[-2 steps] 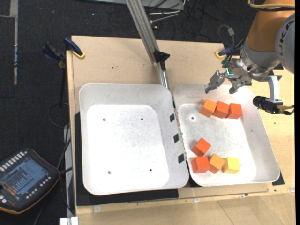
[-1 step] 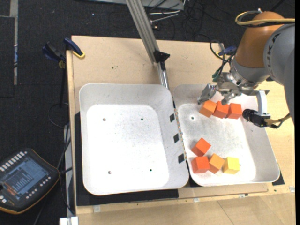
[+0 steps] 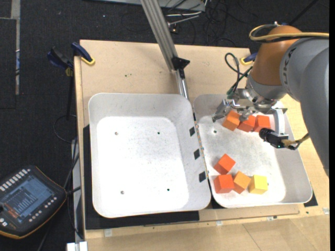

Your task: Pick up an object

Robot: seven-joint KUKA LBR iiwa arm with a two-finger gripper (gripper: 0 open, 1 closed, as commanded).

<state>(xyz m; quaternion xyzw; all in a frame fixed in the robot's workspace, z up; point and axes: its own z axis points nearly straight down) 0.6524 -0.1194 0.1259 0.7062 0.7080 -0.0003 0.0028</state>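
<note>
My gripper [image 3: 234,107] hangs low over the far end of the right bin [image 3: 255,151], under the orange band of the arm. Right beneath and beside it lie three blocks in a row: an orange block [image 3: 231,122], a red-orange block [image 3: 247,124] and a red block [image 3: 263,122]. The gripper's body hides the blocks' top edges. Nearer the front of the same bin are an orange block [image 3: 226,163], a red-orange block [image 3: 224,183], an amber block [image 3: 242,181] and a yellow block [image 3: 259,184].
The left bin [image 3: 95,104] sits beside the right one, with black clips along the shared rim. A slanted metal pole [image 3: 159,27] crosses the back. Clamps [image 3: 70,56] sit at the bench's far left corner, and a teach pendant [image 3: 26,198] lies at lower left.
</note>
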